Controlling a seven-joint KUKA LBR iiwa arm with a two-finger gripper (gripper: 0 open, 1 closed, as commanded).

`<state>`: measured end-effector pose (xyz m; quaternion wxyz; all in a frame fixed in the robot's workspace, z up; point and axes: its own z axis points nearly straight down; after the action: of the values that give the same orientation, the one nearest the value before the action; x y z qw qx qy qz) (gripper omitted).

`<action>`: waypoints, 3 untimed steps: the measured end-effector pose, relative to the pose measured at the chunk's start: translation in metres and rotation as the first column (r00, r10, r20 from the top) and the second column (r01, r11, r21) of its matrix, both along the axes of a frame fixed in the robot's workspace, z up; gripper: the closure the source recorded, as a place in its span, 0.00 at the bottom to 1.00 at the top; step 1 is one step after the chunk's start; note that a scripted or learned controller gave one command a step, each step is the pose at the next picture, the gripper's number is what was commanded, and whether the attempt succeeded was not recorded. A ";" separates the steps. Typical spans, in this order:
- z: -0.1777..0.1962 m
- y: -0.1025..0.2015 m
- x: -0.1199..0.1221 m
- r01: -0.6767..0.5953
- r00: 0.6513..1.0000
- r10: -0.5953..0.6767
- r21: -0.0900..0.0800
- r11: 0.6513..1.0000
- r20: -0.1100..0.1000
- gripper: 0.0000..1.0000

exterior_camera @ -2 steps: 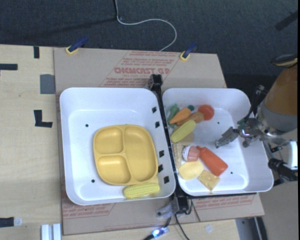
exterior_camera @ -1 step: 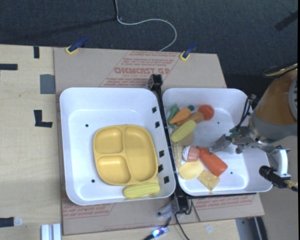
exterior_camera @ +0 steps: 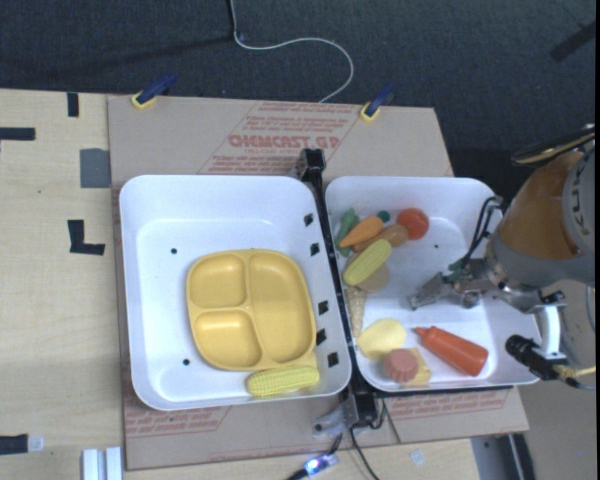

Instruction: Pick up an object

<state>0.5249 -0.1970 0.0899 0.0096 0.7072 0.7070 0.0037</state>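
My gripper (exterior_camera: 430, 292) hangs low over the bare middle of the right bin (exterior_camera: 450, 203), reaching in from the right, with nothing visibly held. Just below it lies a red-orange bottle-shaped toy (exterior_camera: 452, 349). To its left are a yellow corn piece (exterior_camera: 368, 262), an orange carrot (exterior_camera: 361, 232) and a red tomato (exterior_camera: 412, 222). A yellow lemon-like toy (exterior_camera: 382, 335) and a pink round piece (exterior_camera: 404, 365) sit at the bin's front left.
The left bin (exterior_camera: 150, 268) holds a yellow divided plate (exterior_camera: 250, 306) and a corn cob (exterior_camera: 283, 379) near its front wall. A black clip strip (exterior_camera: 325, 268) runs between the bins. The arm's orange band (exterior_camera: 545, 218) stands over the right bin's right wall.
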 end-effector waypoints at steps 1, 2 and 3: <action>0.006 0.001 -0.005 -0.001 1.000 0.001 0.003 1.000 -0.014 1.00; 0.061 0.010 -0.010 -0.002 1.000 0.002 0.008 1.000 -0.017 1.00; 0.120 0.012 -0.017 -0.002 1.000 0.002 0.007 1.000 -0.015 1.00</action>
<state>0.5080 -0.1849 0.2101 0.0018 0.7066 0.7077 0.0008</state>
